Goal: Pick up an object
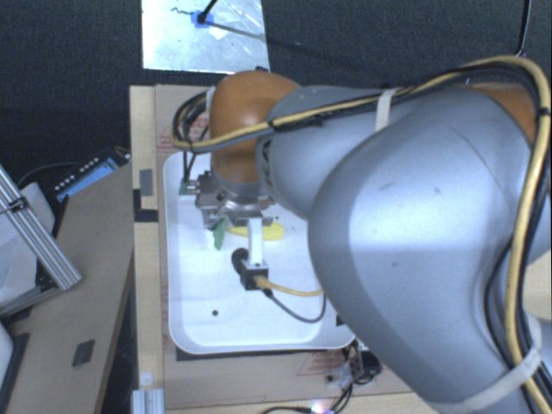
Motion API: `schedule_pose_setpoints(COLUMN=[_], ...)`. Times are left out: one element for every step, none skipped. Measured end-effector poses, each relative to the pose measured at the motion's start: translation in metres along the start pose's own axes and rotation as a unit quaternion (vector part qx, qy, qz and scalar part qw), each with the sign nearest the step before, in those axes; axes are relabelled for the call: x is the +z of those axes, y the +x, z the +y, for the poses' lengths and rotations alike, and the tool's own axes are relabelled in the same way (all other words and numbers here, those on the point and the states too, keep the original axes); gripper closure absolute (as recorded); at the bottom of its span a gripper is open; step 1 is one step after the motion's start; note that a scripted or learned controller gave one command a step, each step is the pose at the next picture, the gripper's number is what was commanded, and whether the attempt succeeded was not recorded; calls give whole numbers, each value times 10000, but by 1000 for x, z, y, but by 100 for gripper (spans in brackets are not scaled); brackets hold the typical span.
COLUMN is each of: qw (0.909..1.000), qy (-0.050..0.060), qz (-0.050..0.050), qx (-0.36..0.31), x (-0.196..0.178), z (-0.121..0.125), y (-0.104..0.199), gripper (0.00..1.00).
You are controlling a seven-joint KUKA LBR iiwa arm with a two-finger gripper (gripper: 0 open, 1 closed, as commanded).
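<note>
Tan bench [145, 231], shallow white bin [185, 313] resting on it, a second bin hidden behind the arm [414, 231]

Bright light is falling from above onto the white bin [198, 317], washing its floor nearly featureless. Beyond the bin, glare is flaring off a shiny foil sheet [204, 24]. The grey arm [431, 231], looming over the bin's right side, is showing soft highlights and slight blur. Dark surroundings are staying dim.
</note>
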State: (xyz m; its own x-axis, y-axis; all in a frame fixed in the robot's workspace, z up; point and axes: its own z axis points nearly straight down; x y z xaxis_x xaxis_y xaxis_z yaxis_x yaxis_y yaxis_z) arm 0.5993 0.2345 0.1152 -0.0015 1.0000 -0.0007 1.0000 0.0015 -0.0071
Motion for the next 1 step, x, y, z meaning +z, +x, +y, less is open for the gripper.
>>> schedule_pose_setpoints(qw=[10000], qy=[-49], qz=[11], qx=[-11], x=[-11], z=[23], y=[0], gripper=[100])
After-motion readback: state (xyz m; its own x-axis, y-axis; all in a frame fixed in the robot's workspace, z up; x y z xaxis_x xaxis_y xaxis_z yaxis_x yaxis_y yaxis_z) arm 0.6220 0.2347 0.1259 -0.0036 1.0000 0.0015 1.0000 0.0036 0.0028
